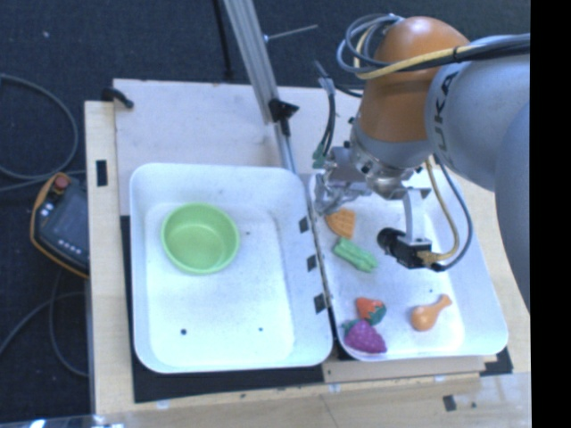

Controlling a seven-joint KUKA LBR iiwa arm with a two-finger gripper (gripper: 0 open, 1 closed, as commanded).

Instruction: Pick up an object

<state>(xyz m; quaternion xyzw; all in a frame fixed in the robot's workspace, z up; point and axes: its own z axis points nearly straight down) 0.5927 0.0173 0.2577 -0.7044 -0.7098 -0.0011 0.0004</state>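
The gripper hangs low in the right bin, just above the orange toy beside the dividing wall; its grip state cannot be told, and nothing is seen held; risk: the toy may be pinned against the wall, or the adjacent green toy may be nudged, spoiling the grasp.

The light is bright and even. The two white bins glow almost too white. The orange band has a soft shine on top. Shadows are faint. The whole picture looks a little fuzzy and grainy, and the dark floor shows little.
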